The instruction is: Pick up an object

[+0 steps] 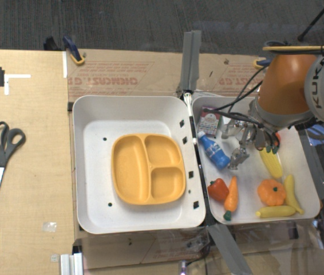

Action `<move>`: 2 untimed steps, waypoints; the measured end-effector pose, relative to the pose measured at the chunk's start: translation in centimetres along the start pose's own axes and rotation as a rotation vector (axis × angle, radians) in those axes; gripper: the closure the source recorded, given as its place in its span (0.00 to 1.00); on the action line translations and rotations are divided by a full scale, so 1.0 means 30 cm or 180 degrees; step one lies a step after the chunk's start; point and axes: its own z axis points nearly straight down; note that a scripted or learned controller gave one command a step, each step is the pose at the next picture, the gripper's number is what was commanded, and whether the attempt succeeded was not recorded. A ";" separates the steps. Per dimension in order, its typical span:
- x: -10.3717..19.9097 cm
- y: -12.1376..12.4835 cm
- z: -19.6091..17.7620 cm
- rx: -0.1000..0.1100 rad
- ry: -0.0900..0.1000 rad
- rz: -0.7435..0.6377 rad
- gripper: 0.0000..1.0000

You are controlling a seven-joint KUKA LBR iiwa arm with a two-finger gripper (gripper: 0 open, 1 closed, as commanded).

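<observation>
Camera view, looking down. Two white bins side by side on the bench (30, 211). Left bin (87, 171) carries one yellow divided tray (149, 169), three compartments, nothing in them. Right bin (305, 171) carries the pickable lot, and I am over it.

My jaws (243, 149) hang low in the right bin, just beside the blue bottle (214, 150), tips near its right end. From this slant I cannot tell how far they stand open, and I see nothing between them.

Count in the right bin: one blue bottle, lying on its side near the left wall; one small white packet (210, 121) above it; one red pepper (218, 189); one carrot (231, 196), touching the pepper; one orange pumpkin-like piece (272, 192); one corn cob (272, 162) under my wrist; two pale yellow bananas (285, 202) by the lower right corner, though they are hard to separate.

Judgement on handling: the bottle is the nearest target. It looks like light plastic, stiff, smooth and round, so liable to roll or squirt out of a pinch. Best taken across its body at mid-length, jaws square to its long axis. The toy foods also look light and rigid; the carrot tapers and would slip toward its thin end.

On the bench to the left: one pair of scissors (3, 153).
</observation>
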 end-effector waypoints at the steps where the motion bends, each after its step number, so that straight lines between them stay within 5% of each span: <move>1: 0.053 -0.368 -0.001 0.0000 0.0001 0.0484 0.00; 2: 0.315 -0.359 0.003 -0.0002 0.0009 0.0667 0.00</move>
